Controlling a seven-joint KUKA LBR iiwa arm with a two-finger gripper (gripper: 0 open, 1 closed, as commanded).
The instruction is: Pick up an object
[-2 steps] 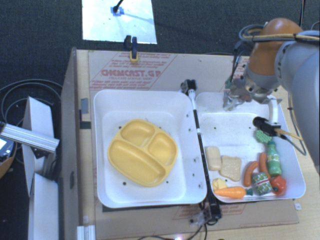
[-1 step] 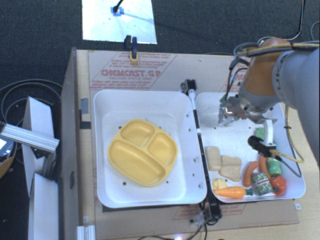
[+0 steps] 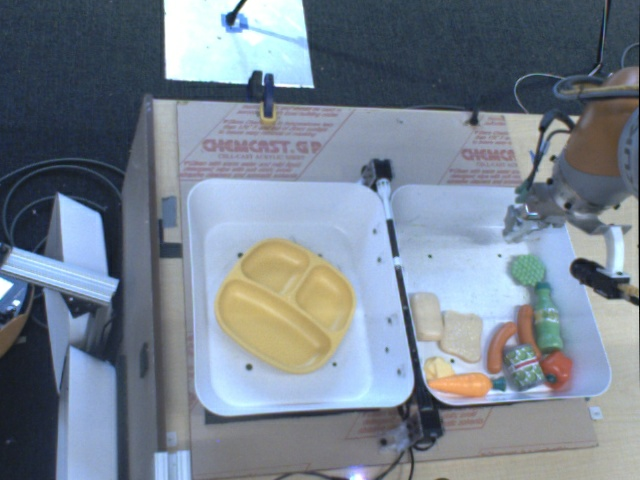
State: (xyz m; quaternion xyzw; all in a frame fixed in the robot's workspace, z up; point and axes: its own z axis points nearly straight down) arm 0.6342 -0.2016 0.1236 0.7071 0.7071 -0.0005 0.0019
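Although we cannot tell the gripper's [image 3: 527, 220] state, we judge the green bottle [image 3: 546, 318] nearby light, stiff and slippery, best pinched across its middle.

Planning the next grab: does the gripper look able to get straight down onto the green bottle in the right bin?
Probably yes. The gripper hangs above the right bin, and the green bottle lies uncovered near it. A sausage and broccoli crowd its sides, so finger room looks tight.

Both bins [image 3: 300, 203] white. Divided plate [image 3: 285, 303] plain yellow. Carrot [image 3: 462, 384] orange, bottle [image 3: 547, 320] green, bread slices [image 3: 462, 334] pale tan.
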